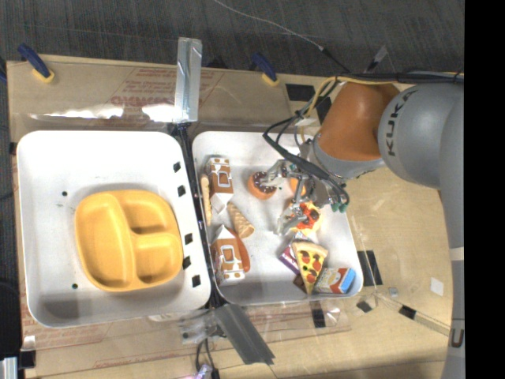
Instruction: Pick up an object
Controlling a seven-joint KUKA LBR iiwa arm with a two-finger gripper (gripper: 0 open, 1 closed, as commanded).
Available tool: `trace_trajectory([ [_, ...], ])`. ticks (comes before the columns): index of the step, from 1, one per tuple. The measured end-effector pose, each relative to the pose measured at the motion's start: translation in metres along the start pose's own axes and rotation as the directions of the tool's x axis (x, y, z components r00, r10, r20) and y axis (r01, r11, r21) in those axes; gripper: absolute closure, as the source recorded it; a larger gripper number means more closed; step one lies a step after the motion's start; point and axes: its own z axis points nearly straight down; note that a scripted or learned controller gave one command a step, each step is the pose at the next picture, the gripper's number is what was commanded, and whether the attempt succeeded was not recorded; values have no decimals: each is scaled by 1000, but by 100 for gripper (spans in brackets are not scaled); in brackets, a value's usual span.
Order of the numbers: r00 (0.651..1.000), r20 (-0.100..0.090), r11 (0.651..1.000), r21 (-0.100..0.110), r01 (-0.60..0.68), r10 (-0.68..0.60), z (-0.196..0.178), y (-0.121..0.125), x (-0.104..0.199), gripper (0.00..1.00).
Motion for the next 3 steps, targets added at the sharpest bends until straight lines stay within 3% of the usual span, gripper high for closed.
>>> trace_trajectory([
  [1, 993, 5, 993, 2, 119, -119, -1, -9, -8, 0],
  [2, 983, 1, 983, 1, 186, -186, 0, -12, 5, 0],
  [3, 984, 2, 984, 2, 176, -176, -1, -15, -8, 0],
])
